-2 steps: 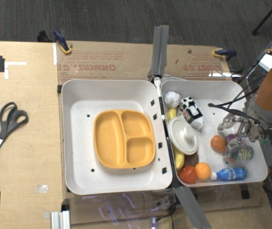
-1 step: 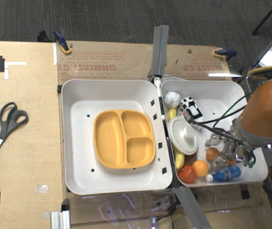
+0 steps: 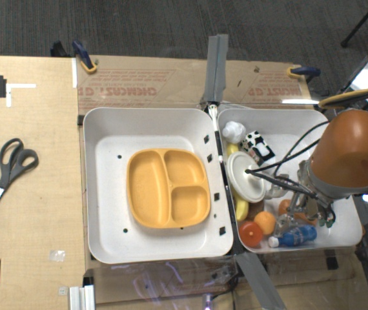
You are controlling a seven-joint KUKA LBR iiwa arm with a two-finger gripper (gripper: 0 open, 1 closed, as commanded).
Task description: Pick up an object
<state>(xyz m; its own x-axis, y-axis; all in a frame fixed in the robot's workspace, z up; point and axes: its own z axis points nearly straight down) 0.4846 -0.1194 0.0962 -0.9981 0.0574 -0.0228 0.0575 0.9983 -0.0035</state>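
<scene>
Gripper: the gripper [image 3: 298, 210] is seen low in the right bin [image 3: 339, 237], under the grey wrist and orange band of the arm [image 3: 345, 150]; whether anything is gripped cannot be told, the tool being largely masked by the arm and its cables.
Nearest objects: a blue-and-white bottle [image 3: 294, 237] is laid on its side just below the gripper, near the bin's front wall; an orange ball [image 3: 265, 222] is found just to its left, and a red ball [image 3: 250, 235] lies touching that one, nearer the front corner.
Further left: a white bowl [image 3: 245, 175] is tilted against the bin's left wall, with a yellow banana [image 3: 241, 206] partly hidden beneath it.
Back of bin: a white ball [image 3: 234, 131] and a black-and-white block [image 3: 259, 146] are placed beside each other, well apart from the gripper.
Left bin: the left bin [image 3: 100, 173] is occupied by a yellow divided plate [image 3: 168, 187], lying flat at its centre.
Bench: a pair of scissors [image 3: 6, 170] is seen on the wooden bench [image 3: 29, 237], far left of both bins.
</scene>
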